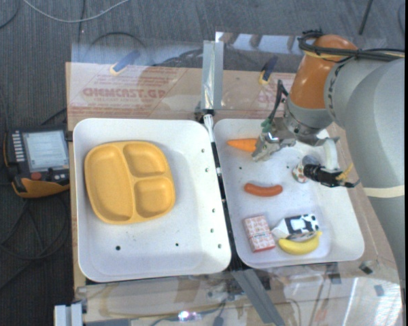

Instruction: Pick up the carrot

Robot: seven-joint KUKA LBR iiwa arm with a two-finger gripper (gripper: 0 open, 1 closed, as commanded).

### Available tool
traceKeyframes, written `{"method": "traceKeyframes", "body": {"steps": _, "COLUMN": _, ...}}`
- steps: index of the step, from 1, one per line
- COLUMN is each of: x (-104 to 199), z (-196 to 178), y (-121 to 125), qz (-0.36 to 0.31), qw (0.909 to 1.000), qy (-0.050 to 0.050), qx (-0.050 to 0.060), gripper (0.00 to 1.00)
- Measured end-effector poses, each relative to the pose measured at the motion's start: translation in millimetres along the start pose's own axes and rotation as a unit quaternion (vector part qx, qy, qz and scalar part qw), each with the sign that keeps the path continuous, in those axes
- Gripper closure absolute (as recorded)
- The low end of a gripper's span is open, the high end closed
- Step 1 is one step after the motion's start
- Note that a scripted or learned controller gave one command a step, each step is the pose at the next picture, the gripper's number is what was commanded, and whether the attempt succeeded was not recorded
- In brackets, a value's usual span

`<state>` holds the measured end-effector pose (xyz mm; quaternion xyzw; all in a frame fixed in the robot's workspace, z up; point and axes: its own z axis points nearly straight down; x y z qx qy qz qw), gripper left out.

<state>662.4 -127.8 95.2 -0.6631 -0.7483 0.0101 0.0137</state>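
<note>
Dark grey carpet around the bench, crossed by loose cables. At far left on the floor, a handheld pendant [38, 160] with a lit screen and an orange grip. Behind the bins, a cardboard sheet [132, 95] with red lettering and bits of blue tape.

Left bin [109, 257]: a yellow divided plate [130, 180] with three compartments, lying toward the left half, well apart from the bin's right wall.

Right bin [347, 240]: carrot [242, 145] near the back left corner, lying flat, tip pointing left. Nearer the middle, a sausage [263, 190], clear of the carrot. By the front edge, a small pink box [258, 233], then a black-and-white item [302, 224] resting against a banana [299, 244]. Toward the right wall, a small pale object [300, 174], too blurred to identify.

Grey arm reaching in from the right, orange band [315, 73] above the wrist, tilted down and leftward. Gripper [261, 152] low at the carrot's thick right end, just beside or touching it; impossible to tell whether spread or pressed together, or whether the carrot sits between.
</note>
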Motion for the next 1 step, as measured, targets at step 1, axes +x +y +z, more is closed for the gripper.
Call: {"method": "traceKeyframes", "body": {"steps": 1, "x": 67.6, "z": -86.3, "y": -28.0, "qz": 0.114, "qw": 0.9934, "qy": -0.001, "qx": -0.015, "gripper": 1.0}}
